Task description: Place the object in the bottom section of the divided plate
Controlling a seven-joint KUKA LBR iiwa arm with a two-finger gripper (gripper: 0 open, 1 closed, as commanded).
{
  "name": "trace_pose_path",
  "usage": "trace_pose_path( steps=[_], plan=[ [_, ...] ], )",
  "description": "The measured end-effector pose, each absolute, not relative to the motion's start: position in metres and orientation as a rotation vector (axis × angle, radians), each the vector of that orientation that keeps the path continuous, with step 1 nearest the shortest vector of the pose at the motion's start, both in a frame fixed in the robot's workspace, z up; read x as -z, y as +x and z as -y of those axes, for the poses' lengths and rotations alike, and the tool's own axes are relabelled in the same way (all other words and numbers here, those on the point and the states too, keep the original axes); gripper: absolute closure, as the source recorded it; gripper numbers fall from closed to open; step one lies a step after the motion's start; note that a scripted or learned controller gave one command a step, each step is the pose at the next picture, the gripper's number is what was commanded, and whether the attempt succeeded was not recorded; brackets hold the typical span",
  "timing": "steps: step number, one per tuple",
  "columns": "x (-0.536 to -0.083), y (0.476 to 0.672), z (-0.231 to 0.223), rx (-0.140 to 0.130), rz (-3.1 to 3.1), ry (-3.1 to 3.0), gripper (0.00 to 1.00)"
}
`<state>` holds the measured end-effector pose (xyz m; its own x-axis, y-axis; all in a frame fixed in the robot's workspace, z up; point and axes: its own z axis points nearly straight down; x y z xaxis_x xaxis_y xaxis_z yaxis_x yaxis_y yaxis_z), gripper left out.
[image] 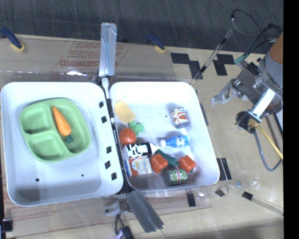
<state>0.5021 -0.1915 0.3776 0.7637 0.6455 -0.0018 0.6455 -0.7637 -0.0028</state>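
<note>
Carrot [61, 121], an orange toy with a green stub at its lower end, lay inside the green divided plate [36, 117] in the left bin [50, 183]. It rested slanted in the plate's long right-hand compartment, its tip toward the top of the plate and its green end near the lower right rim. The two smaller compartments on the plate's left sat beside it. The gripper [224, 97] hung well to the right, outside the right bin [204, 133], over the bench [249, 183], with nothing between its jaws; whether they were parted or closed could not be made out. The right bin held a yellow spoon-like piece [123, 110], a small can [180, 117], a blue and white bottle [175, 142], a tomato [127, 135], a black and white carton [142, 149], red pieces [159, 162] and a green can [177, 176], crowded toward its lower half
</note>
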Motion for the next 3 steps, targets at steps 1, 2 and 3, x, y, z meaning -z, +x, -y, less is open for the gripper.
trace_pose_path(
  steps=[1,2,3],
  plan=[
    [-0.324,0.477,0.197,-0.009,0.664,-3.065,0.0],
    [-0.399,0.477,0.21,-0.003,0.329,-3.123,0.0],
    [-0.442,0.477,0.21,-0.002,1.003,-2.975,0.0]
  ],
)
